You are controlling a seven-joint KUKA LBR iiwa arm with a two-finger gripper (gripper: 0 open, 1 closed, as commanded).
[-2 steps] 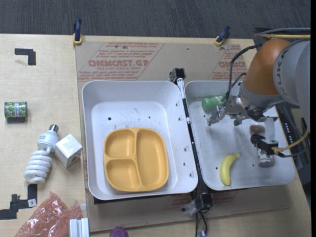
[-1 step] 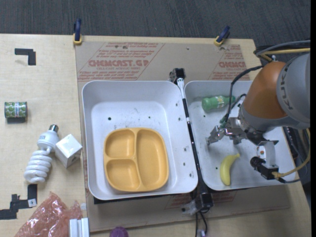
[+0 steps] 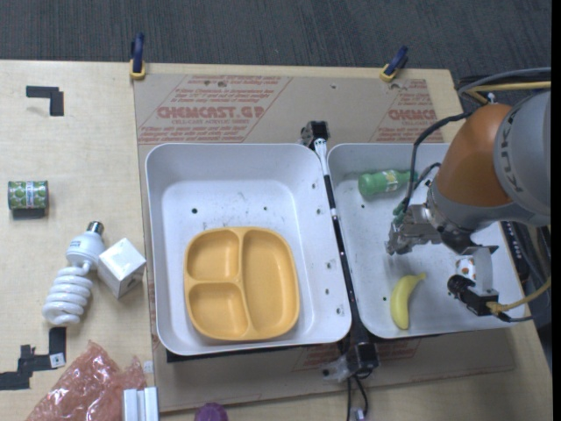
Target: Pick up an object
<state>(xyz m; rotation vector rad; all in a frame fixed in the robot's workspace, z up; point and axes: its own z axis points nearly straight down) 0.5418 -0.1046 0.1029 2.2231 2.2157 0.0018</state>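
Underneath, tan bench bears two bins over grey carpet

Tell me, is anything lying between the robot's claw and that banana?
No. In the camera view, bare white bin floor separates the gripper from the banana.

The grey arm leans in from the right, its orange band bulging above the wrist, over the right-hand side of the right bin. Below the band the wrist bends down and toward the middle of that bin's floor. The gripper hangs there pointing downward, just above the floor, well in from the bin's left wall.
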